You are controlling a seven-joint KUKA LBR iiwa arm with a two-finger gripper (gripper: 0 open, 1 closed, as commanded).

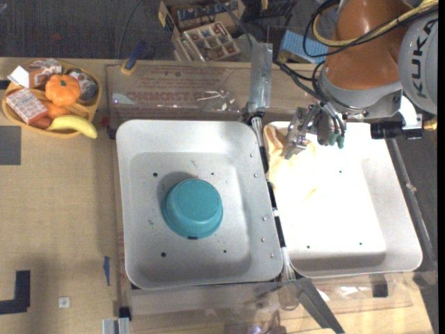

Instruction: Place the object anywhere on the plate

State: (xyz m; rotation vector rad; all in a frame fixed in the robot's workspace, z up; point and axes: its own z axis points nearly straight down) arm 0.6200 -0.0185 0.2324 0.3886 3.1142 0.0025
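Note:
A teal round plate [193,207] lies in the middle of the left bin [139,152]. In the right bin [375,207], a pale yellowish object [276,147] rests against the upper left corner, washed out by glare. My gripper [303,136] hangs just to the right of that object, over the bin's upper left part, and points down and to the left. Nothing clearly shows between its tips. The grey arm with its orange band [365,30] reaches in from the upper right.
A metal divider post [259,82] stands at the back between the bins. On the bench at far left sits a basket of toy food [49,99]. Boxes and cables lie behind the bins. A faint yellow patch [309,190] marks the right bin's floor.

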